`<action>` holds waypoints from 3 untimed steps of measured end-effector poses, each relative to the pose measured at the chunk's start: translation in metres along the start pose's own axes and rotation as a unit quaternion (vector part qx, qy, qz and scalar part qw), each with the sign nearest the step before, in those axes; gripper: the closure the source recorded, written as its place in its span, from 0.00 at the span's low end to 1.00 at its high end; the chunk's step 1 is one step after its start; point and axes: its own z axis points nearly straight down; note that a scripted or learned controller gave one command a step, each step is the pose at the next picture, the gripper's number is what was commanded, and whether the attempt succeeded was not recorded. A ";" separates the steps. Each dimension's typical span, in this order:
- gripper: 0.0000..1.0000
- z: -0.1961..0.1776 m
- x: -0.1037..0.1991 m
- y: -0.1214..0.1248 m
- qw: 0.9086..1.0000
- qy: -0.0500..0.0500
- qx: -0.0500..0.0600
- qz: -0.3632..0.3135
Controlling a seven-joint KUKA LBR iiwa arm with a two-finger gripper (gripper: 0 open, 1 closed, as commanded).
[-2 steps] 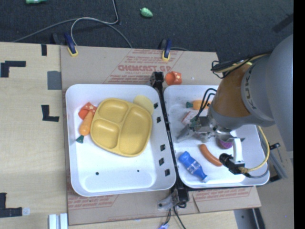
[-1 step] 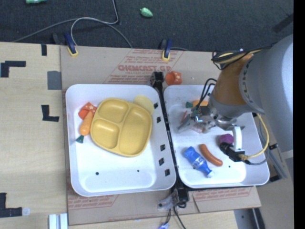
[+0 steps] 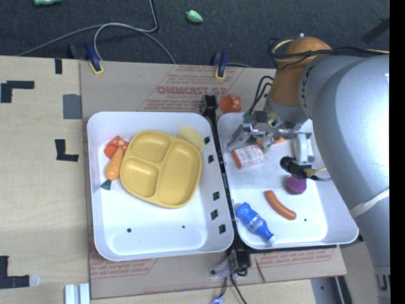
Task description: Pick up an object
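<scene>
Pick not yet made: hand [image 3: 258, 133], finger state unclear, poised low directly above small carton [image 3: 249, 156]; nothing lifted.

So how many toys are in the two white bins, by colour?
Yellow: 2, the divided plate and the pale round piece
Orange or red: 4, carrot, red piece, sausage, packet
Blue: 1, bottle
Purple: 1, round toy
Total: 8
</scene>
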 end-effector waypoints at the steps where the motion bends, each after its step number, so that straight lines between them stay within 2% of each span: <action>1: 1.00 -0.012 -0.002 0.002 1.000 -0.003 -0.007 -0.001; 2: 0.00 -0.012 -0.002 0.002 1.000 -0.004 -0.007 -0.001; 3: 0.00 -0.002 -0.025 -0.036 1.000 -0.003 -0.016 -0.003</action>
